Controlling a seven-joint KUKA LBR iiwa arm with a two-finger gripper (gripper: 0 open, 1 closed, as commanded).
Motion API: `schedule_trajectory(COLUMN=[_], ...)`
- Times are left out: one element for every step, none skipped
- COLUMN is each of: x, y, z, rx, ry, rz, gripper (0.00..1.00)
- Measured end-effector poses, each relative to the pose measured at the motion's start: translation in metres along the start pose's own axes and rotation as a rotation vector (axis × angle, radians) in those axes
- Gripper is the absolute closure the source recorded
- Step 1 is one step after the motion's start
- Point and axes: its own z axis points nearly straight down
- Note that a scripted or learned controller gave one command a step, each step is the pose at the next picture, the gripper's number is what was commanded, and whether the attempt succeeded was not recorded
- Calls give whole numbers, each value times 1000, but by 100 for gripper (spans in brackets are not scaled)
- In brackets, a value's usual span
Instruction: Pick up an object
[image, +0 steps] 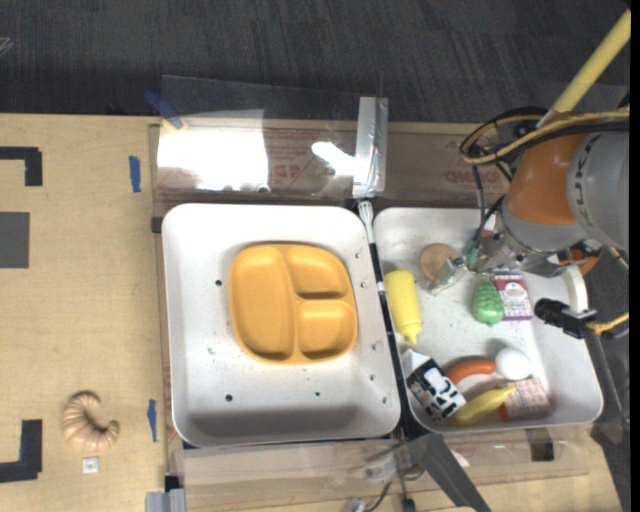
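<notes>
Arm's in over the right bin (590, 400) w/ the tool (478, 252) low by a tan round piece (437, 261) & a green toy (488, 304); can't tell if it's spread or pinching. Yellow bottle (403, 303) lies at that bin's left wall. Left bin (190, 330) has a yellow divided plate (292, 302). Croissant (90, 420) out on the worktop (70, 300).

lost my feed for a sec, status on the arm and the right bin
Gripper low over right bin, upper part. Nothing seen held. Green toy and yellow bottle close by. Left bin has yellow divided plate.
</notes>
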Motion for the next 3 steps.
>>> schedule_trajectory(x=[0,0,-26], y=[2,2,-65], z=[-12,-11,1], rx=[-5,-4,5], ry=[-2,-1,2], rz=[-2,-1,171], gripper=[100,0,0])
